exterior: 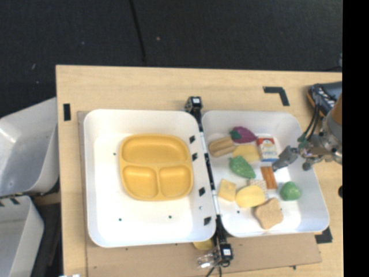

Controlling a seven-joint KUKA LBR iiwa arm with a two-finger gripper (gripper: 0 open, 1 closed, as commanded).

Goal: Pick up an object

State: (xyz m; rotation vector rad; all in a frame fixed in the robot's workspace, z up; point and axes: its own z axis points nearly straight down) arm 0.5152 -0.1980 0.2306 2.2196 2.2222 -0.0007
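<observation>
Two bins sit below me, and my gripper (pixel 286 156) hangs over the right bin (pixel 311 212), among the toy food. Landmark: the orange stick (pixel 268 176), flat and rectangular, lies just beside my fingertips, towards the lower left. Past it rests a knobbly green piece (pixel 241 167); a smooth green ball (pixel 290 191) sits below the stick's right. Fingers open or shut? I cannot tell. My arm (pixel 323 146) reaches in low from the right.

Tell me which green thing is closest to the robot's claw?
The round green ball near the right bin's right side. It lies just below the gripper. The other green thing, a leafy-looking lump, sits farther left, toward the bin's middle.
</observation>
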